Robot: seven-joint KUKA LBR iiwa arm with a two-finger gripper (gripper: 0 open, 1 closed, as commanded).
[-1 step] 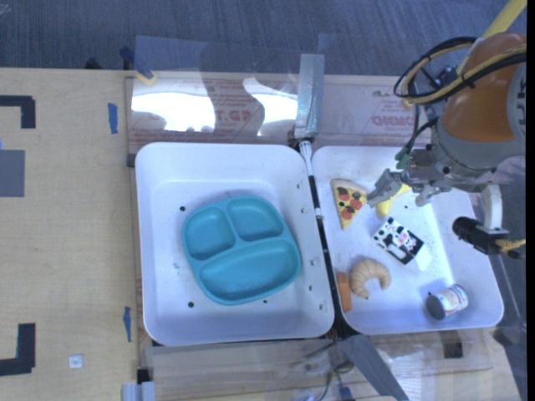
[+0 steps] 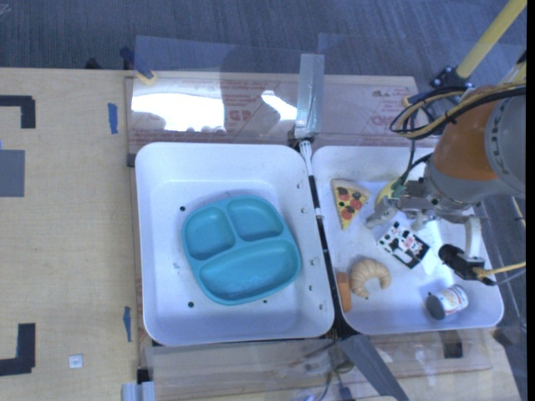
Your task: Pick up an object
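The right bin holds a pizza slice toy, a tan croissant, a small silver can with a white label, a black-and-white patterned block and a yellow-green item. An orange piece lies against the bin's left wall. My gripper hangs low in the upper middle of this bin, just above the patterned block and beside the yellow-green item. The wrist hides part of the yellow-green item.
In the left bin a blue divided plate lies in the middle. A raised divider separates the two bins. The arm's orange band and grey body cover the right bin's upper right corner.
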